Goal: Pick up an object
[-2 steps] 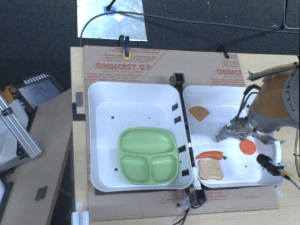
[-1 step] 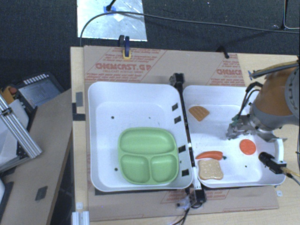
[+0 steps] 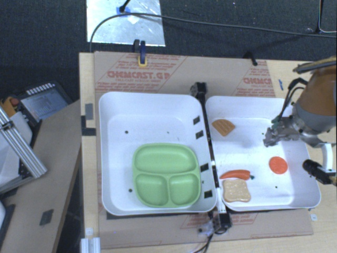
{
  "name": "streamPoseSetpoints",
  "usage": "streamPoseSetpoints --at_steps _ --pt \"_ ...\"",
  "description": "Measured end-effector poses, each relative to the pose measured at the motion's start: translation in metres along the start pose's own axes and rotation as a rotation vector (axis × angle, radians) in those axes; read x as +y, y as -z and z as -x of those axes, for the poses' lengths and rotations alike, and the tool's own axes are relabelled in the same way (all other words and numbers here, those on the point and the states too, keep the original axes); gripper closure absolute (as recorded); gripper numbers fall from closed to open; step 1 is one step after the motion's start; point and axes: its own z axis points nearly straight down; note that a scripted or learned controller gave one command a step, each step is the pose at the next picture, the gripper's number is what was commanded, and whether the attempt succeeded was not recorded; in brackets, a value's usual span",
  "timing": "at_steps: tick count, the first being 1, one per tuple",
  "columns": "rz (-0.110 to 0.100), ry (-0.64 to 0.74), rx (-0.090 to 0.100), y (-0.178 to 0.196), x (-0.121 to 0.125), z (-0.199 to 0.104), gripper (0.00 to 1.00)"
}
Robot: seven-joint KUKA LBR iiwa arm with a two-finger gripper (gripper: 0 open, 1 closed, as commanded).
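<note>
**Arm over the right bin, four food pieces loose on its floor**

Two white bins sit side by side on a cardboard-covered bench, their inner walls touching along a black clip strip. The left bin [image 3: 113, 141] holds a green tray [image 3: 166, 174] with three compartments — it lies toward the near right corner, its right edge close to the shared wall, with bare floor to the left and on the far side of it.

The right bin [image 3: 247, 107] carries four small items. A tan wedge [image 3: 224, 126] lies at the far left, just beside the shared wall. A red sausage [image 3: 235, 174] lies near the near left, and a toast slice [image 3: 236, 191] sits just in front of it, close to the near rim; the two are almost touching. A red disc [image 3: 278, 165] rests toward the right, well apart from the others, with open floor around it and a wide bare patch in the bin's middle.

The arm [image 3: 321, 101] reaches in from the right, its orange band over the right rim. The gripper [image 3: 274, 136] sits above the floor, on the far side of the disc and apart from it. Nothing shows between its fingers — whether they are spread or closed I cannot tell.
</note>
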Motion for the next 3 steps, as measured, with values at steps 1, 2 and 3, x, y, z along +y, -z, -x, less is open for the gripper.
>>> streamPoseSetpoints --at_steps 1,2,3 --pt "-0.001 0.001 0.001 0.044 0.005 0.000 1.00" --pt "0.000 0.000 0.000 0.090 0.008 0.008 1.00" --pt "-0.003 0.007 0.004 0.095 0.018 -0.053 1.00"
